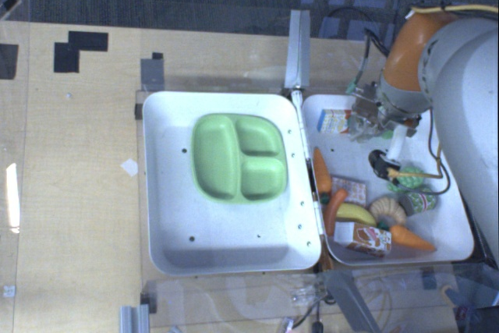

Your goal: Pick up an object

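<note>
Toy food lies crowded in the right-hand bin [352,155] of the camera view, mostly toward its near end. A small white carton [334,121] sits apart at the far end. An orange carrot [321,170] lies along the wall shared with the other bin. Below it I see a reddish pepper [335,207], a banana [355,214], a red box [371,239], a second carrot [409,239], a brown bun [387,208] and a green can [421,203], all close together. The gripper [365,127] hangs over the far end of this bin, just beside the carton. I cannot tell whether it is open or closed, and I see nothing held in it. The left-hand bin [168,191] holds a green divided tray [238,157]
</note>
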`<state>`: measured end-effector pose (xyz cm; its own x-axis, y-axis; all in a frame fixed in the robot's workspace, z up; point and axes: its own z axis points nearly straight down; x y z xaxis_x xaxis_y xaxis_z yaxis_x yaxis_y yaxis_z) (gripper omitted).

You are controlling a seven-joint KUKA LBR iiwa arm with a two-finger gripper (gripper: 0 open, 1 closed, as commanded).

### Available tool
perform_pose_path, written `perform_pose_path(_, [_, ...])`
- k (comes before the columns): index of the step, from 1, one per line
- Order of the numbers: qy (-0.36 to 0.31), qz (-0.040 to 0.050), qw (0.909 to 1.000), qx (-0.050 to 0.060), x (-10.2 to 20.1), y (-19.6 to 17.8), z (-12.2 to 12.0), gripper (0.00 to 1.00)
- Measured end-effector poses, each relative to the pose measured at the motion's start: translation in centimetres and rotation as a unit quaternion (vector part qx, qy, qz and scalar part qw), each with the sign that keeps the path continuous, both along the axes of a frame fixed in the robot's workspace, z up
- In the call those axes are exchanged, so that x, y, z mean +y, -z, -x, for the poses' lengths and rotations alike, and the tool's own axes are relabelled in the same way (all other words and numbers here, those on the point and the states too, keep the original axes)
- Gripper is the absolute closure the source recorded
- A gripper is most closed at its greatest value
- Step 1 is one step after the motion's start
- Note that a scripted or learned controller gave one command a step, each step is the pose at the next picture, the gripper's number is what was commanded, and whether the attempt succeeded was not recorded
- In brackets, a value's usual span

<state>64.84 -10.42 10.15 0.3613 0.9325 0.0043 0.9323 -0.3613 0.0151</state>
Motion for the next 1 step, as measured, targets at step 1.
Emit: perform_pose_path(1, [0.156,-0.0020,0.9877,0.004,2.27,-15.83,0.39,1.00])
